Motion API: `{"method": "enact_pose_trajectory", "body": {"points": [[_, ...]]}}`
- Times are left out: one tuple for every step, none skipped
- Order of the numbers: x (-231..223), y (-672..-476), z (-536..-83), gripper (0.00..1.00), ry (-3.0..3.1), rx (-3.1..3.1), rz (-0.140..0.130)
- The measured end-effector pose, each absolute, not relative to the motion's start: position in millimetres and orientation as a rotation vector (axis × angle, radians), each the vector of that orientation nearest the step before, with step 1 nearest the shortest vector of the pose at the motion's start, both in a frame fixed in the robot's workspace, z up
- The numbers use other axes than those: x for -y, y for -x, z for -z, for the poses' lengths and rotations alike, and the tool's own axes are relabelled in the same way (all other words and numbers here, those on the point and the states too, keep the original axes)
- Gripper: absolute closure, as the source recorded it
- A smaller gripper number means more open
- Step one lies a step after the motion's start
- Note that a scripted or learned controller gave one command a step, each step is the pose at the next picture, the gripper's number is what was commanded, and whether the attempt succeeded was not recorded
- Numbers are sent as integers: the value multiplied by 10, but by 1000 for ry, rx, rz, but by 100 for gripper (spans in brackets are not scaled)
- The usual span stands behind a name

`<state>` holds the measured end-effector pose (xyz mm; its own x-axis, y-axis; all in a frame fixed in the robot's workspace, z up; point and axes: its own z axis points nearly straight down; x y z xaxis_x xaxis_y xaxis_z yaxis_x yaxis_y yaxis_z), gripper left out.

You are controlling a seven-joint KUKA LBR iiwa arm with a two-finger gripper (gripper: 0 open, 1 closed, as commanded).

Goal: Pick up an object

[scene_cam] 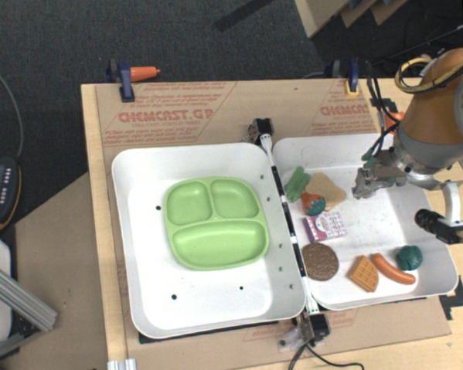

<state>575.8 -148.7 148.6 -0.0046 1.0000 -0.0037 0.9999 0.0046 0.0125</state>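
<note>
1. I am a grey arm with an orange band, reaching in from the right over the right-hand shallow white plastic bin (442,281).
2. My two-finger gripper (368,182) hangs above the upper middle of that bin, over bare white floor.
3. I cannot tell how far apart my fingers are; they are small and dark from here, and nothing shows between them.
4. The nearest things lie to the gripper's left: a tan wedge like a slice of bread (327,188), a green leaf-shaped piece (297,183) touching it, and a small teal and red round toy (314,204) just below.
5. Further down sit a purple and white printed packet (326,226) and a round brown disc like a burger patty (321,261).
6. Along the bin's lower edge lie an orange waffle-textured square (364,273), an orange-red toy sausage (394,269) and a dark teal lump (409,257).
7. The left-hand white bin (137,224) bears a light green plastic plate with three compartments (216,223).
</note>
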Motion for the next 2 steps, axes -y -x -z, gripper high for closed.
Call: {"method": "enact_pose_trajectory", "body": {"points": [[355,-5409,-1872,100,-2211,-2234,-4],[421,-5411,-1845,0,-2222,-2223,1]]}}
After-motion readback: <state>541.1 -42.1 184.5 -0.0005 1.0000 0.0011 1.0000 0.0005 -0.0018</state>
